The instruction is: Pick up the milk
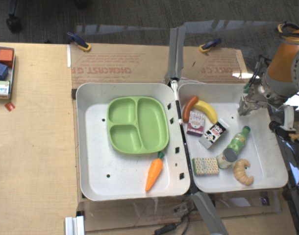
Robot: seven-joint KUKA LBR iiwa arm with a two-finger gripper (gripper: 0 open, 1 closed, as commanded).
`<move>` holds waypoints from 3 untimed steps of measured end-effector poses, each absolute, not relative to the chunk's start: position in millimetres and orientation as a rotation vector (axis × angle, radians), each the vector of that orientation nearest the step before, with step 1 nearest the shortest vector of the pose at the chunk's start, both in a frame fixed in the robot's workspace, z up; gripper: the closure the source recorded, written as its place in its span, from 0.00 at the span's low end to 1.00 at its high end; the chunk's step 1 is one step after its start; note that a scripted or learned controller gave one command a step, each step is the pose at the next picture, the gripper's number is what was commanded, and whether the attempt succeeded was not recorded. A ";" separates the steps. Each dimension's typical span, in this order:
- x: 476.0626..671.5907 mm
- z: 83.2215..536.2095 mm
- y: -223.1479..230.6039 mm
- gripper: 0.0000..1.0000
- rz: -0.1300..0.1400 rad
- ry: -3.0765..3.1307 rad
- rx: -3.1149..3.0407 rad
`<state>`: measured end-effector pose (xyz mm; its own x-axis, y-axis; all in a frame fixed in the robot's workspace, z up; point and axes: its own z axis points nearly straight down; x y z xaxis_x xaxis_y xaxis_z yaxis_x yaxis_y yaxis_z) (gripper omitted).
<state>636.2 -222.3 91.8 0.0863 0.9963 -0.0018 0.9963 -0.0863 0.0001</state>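
Grey arm with orange band, dark cables, and a grey metal pincer

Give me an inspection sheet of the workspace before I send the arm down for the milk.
Surface: right bin beside left bin on the bench.
Job's things: milk carton lying in the right bin, among other items.
Clutter: banana, sausage, small box, green bottle, cracker block, croissant; in the left bin, green divided plate and carrot.
End effector: end effector over the right bin's far right part, apart from the milk carton; nothing seen held.
Cables: nothing seen.
Surroundings: clamps on cardboard; blocks far left.
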 end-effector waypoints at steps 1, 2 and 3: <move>636.7 101.8 -222.5 1.00 -0.004 2.124 2.309; 638.9 101.5 -214.0 0.00 0.007 2.140 2.309; 638.9 112.2 -217.6 1.00 0.001 2.134 2.301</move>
